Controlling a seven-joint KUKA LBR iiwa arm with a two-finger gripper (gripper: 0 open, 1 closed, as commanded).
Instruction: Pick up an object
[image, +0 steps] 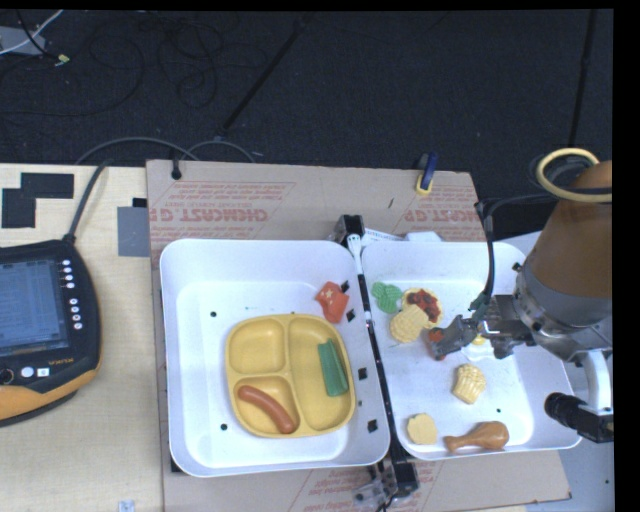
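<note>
Gripper (447, 338) low over right bin (540, 420), centre-right of frame, reaching in from right edge. Can't tell jaw state, dark tip blurs together. Nothing visibly between them. Pickable stuff around the tip: corn piece (409, 323) just left of it, touching red-brown item (424, 300) and green leafy piece (387, 296) above-left; second corn piece (468, 383) just below; drumstick (478, 437) and small yellow chunk (422, 429) along bin's lower edge. Left bin (190, 400): yellow divided plate (255, 345) holding sausage (266, 407) lower-left compartment, green bean (332, 367) right compartment. Red piece (331, 298) beside plate's upper right. Pendant (40, 320) far left.
</note>
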